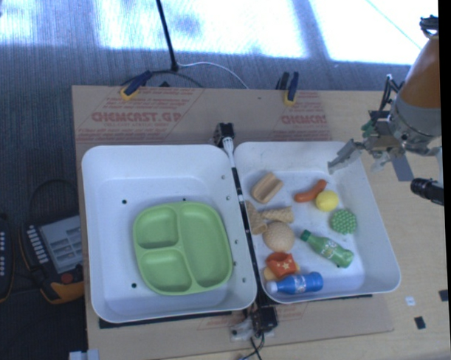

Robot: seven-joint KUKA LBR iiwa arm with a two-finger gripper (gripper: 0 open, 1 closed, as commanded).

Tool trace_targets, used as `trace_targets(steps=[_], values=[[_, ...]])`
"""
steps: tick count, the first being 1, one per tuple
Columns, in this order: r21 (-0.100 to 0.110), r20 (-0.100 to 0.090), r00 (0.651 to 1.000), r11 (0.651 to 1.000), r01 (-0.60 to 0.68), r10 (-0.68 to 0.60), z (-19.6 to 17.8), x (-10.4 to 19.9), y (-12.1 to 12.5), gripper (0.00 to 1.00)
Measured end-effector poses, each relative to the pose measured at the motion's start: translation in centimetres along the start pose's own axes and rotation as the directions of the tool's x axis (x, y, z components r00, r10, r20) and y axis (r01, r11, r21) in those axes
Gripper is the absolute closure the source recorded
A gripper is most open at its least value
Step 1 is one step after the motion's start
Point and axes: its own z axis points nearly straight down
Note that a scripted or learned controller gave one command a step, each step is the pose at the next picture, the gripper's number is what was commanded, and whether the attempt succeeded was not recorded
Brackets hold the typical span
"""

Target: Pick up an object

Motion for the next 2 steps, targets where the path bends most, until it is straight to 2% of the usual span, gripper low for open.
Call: trace_targets(steps=[1, 2], values=[[-0.003, 0.002, 0.980, 0.980, 0.200, -0.200, 12.22, 1.96, 1.98, 0.00], [-0.002, 0.002, 0.980, 0.980, 0.200, -0.200, 11.29, 2.02, 1.98, 1.00]])
